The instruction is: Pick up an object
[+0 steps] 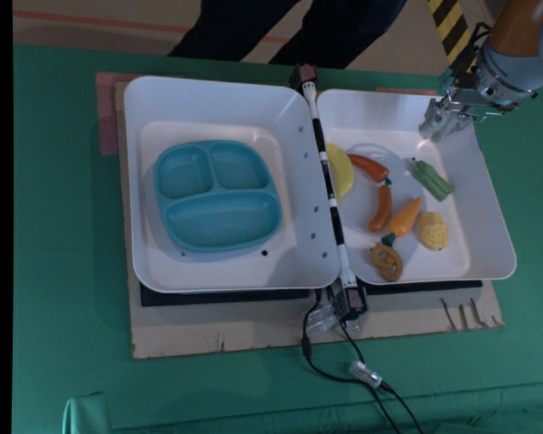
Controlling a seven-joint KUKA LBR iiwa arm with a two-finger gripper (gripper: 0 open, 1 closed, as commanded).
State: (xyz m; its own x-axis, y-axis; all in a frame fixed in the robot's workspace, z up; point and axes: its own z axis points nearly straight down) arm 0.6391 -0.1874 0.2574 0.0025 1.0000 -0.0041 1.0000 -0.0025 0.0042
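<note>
The right bin [489, 242] holds several toy foods: a green pickle [432, 180], a red chili [369, 165], an orange sausage [380, 208], a carrot [404, 217], a yellow corn cob [433, 231], a brown pretzel [386, 260] and a yellow piece [341, 170] against the divider. My gripper [445, 123] hangs over the bin's far right corner, above and just beyond the pickle. It is open, with nothing between its fingers.
A blue divided plate [217, 195] lies in the left bin [136, 152]. A black and white divider bar [326, 197] runs between the bins. Cables [362, 373] trail off the front edge. A person's legs [290, 16] stand behind the bench.
</note>
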